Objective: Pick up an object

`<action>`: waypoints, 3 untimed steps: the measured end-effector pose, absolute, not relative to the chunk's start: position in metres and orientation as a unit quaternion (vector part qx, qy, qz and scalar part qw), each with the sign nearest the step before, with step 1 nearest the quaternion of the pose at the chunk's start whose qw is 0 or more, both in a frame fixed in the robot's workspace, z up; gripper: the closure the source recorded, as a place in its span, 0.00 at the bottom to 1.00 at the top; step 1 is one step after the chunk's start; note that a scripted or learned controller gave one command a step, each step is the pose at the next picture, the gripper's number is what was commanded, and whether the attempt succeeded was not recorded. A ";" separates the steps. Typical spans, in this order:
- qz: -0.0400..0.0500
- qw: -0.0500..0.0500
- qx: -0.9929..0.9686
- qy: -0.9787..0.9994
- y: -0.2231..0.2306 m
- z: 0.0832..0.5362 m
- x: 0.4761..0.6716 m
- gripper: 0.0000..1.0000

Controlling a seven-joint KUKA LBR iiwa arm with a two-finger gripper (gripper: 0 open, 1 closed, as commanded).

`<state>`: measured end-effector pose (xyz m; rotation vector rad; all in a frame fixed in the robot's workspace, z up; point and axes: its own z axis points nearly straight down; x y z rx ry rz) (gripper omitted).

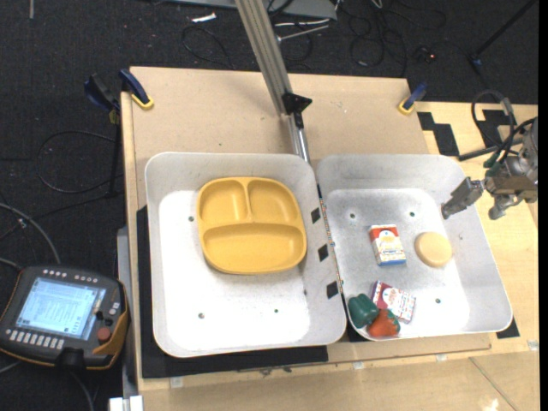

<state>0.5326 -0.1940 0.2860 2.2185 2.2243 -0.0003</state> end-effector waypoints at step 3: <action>-0.001 -0.002 0.707 0.707 -0.178 0.186 0.526 0.00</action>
